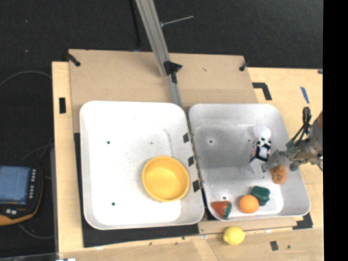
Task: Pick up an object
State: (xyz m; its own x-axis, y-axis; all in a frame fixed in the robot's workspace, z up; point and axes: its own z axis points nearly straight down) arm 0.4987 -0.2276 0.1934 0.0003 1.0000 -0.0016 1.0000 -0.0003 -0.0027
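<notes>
The tan bench (217,75) carries two white bins side by side. The left bin (119,129) holds a yellow bowl (166,178) near its lower right corner. The right bin (228,124) holds all the small pieces, gathered toward its right and lower side.

The gripper (293,155) comes in over the right bin's right rim, about halfway down that edge. The view is too coarse here to judge its state, so whether the pincer is wide, narrow or holding anything cannot be told.

Next in size is a black-and-white toy figure (262,145), standing just left of the gripper and level with it. Along the bin's lower wall lie an orange ball (249,204), a dark green piece (261,194) touching or nearly touching it on the upper right, and a red piece (221,208) off to the left. A yellow lemon (234,235) sits outside the bin on the bench, beyond the lower rim.

The smallest thing, a small orange piece (279,174), matters most. It lies just beside the gripper, below it and slightly left, with its long axis roughly up-and-down in the view. It is probably the nearest candidate for a pick, needing only a short move toward the bin's lower left, while the toy figure would need a move straight left
</notes>
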